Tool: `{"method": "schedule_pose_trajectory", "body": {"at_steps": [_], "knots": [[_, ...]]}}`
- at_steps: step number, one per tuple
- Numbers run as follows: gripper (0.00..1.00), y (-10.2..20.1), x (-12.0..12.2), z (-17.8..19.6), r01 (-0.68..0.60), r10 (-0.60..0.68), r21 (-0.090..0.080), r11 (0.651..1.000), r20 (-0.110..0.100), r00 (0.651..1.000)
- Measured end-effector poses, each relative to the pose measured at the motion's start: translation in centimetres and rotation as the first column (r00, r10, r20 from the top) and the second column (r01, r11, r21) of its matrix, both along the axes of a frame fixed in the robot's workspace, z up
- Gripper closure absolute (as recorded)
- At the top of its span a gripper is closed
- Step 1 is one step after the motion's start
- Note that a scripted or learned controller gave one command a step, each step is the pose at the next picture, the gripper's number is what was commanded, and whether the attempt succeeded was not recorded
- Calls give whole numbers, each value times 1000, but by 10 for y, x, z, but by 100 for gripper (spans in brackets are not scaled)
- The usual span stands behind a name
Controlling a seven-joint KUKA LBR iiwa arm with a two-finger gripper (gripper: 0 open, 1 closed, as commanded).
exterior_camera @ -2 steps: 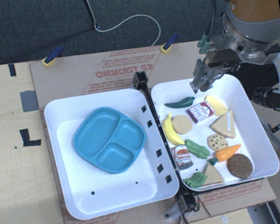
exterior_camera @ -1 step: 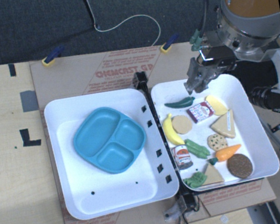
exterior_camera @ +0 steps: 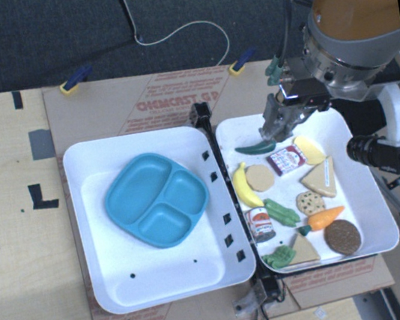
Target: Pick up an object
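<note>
Nearest us, a brown cookie (exterior_camera: 343,236) and carrot (exterior_camera: 324,219) crowd the right bin's (exterior_camera: 377,198) near end. Up at the far end the gripper (exterior_camera: 279,125) hangs over a green pepper (exterior_camera: 256,149), apparently touching it, though its opening I can't make out. The pepper's thin and curved, the red packet (exterior_camera: 286,159) just beside it — a slight miss could nudge it away.

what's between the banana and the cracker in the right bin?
In the camera view, a round tan cookie lies between the banana and the dotted cracker, with a green pickle just below it.
</note>
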State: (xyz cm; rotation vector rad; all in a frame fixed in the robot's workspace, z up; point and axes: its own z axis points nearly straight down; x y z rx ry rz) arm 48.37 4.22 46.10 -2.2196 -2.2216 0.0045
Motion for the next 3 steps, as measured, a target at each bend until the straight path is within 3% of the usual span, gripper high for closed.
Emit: {"method": "schedule_pose_trajectory", "body": {"at_steps": [1,2,3], "knots": [[100,-34,0,-16,3,-3,0,1000,0,1000],[100,40,8,25,-8,8,3,1000,6,1000],[100,81,-1,-29,-4,4,0,1000,-3,1000]]}}
